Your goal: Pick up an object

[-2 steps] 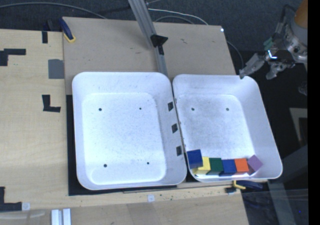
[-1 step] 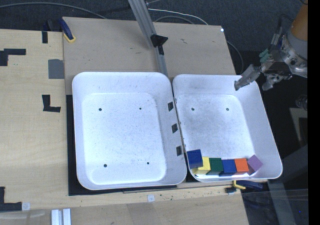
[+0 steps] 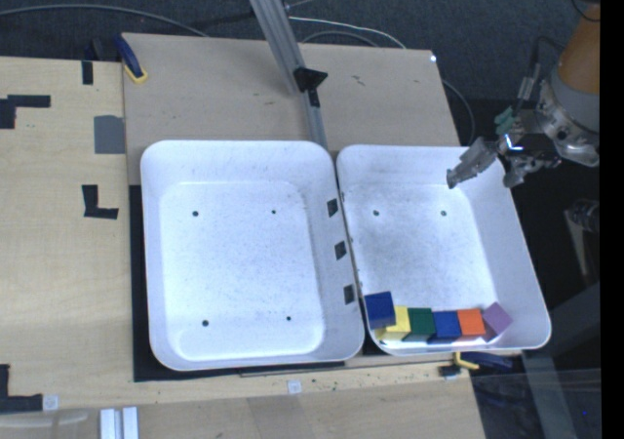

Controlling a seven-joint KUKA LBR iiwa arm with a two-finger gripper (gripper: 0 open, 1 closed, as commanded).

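Arm poised over the right bin's far right corner, blocks lined up along its near wall.

The wooden bench (image 3: 253, 76) carries two shallow white bins side by side on a dark floor; the left bin (image 3: 166, 261) offers a wide bare floor, and the right bin (image 3: 507, 232) has most of its floor open from the far wall to the near row. The arm (image 3: 575, 66) enters from the right, its gripper (image 3: 468, 166) above the far right rim; whether its fingers are spread or closed cannot be told. Along the near wall lie a blue block (image 3: 378, 307), yellow block (image 3: 396, 325), green block (image 3: 420, 320), second blue block (image 3: 447, 325), orange block (image 3: 471, 322) and purple block (image 3: 496, 317), well apart from the gripper.
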